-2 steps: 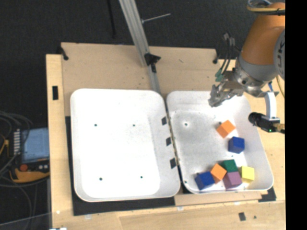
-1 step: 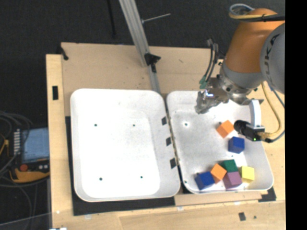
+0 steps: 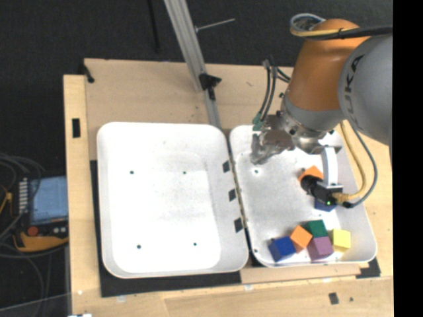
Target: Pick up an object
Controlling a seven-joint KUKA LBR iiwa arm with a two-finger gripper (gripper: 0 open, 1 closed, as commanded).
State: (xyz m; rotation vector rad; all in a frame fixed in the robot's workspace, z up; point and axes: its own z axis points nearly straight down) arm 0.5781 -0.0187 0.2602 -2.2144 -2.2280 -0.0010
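So the arm comes in from the right, with its gripper (image 3: 262, 152) hanging over the far left part of the right bin (image 3: 264, 197), pretty close to the seam where the two bins meet. Honestly I can't tell what state the gripper is in from this angle, it's just a grey blur of metal pointing down at bare white floor.

The stuff to grab is all in that same right bin, well apart from the gripper. Near the front edge there's a little cluster: a blue block (image 3: 282, 247), an orange block (image 3: 301, 236) touching it, a green block (image 3: 317, 228) just behind, a purple block (image 3: 321, 247) in front of the green one, and a yellow block (image 3: 341, 238) at the right end. Another orange piece (image 3: 310, 174) sits further back toward the right wall, next to some black hardware with a cable that partly covers it, and there's a bit of blue below that which I can't make out.

The left bin (image 3: 165, 197) sits right beside it on the bench (image 3: 132, 91).
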